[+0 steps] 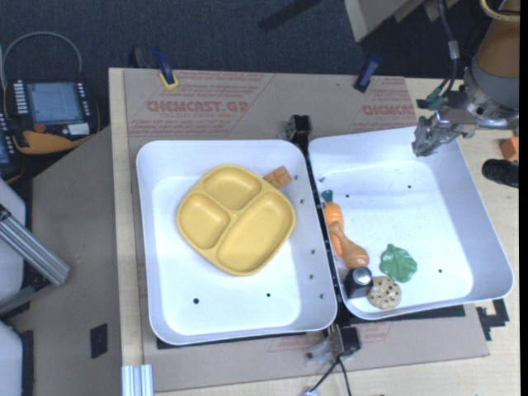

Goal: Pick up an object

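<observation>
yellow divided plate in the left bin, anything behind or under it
A small orange-brown block pokes out from behind the yellow divided plate at its upper right rim. Whatever lies under the plate is covered; its three compartments hold nothing.

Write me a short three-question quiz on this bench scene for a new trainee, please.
1. True or false: the yellow divided plate lies in the left bin.
2. Which lies nearest the cookie? A) carrot B) green leaf C) small brown block
3. Over which part of the right bin does the gripper hover?

Key: 1 true. 2 B. 3 Its far edge, apart from the objects clustered at the near left.
</observation>
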Motion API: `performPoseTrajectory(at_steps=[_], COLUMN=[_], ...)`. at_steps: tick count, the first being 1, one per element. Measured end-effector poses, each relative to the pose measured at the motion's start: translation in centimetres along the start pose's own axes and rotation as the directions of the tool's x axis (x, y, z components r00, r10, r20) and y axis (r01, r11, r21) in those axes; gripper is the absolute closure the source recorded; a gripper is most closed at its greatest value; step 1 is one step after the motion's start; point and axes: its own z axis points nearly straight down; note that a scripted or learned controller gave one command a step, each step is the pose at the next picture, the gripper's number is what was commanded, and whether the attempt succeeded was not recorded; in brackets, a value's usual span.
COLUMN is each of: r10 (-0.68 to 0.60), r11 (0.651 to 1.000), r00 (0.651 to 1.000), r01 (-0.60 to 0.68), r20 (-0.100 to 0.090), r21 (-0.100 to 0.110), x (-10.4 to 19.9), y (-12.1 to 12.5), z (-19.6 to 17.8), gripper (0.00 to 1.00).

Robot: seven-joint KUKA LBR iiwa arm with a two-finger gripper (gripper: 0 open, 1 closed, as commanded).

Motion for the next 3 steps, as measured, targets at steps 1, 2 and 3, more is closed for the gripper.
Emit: performPoseTrajectory(at_steps=[1, 2, 3], r10=[-0.001, 0.0, 0.0], r11=[1.0, 1.0, 1.0], r00=[1.0, 1.0, 1.0], r01=[0.001, 0.0, 0.0], r20=[-0.001, 0.0, 0.0], r21=[0.001, -0.002, 0.002], x=[5.7, 10.3, 15.4], y=[0.9, 1.4, 1.2], z=[1.2, 0.9, 2.4], gripper=[1.0, 1.0, 1.0])
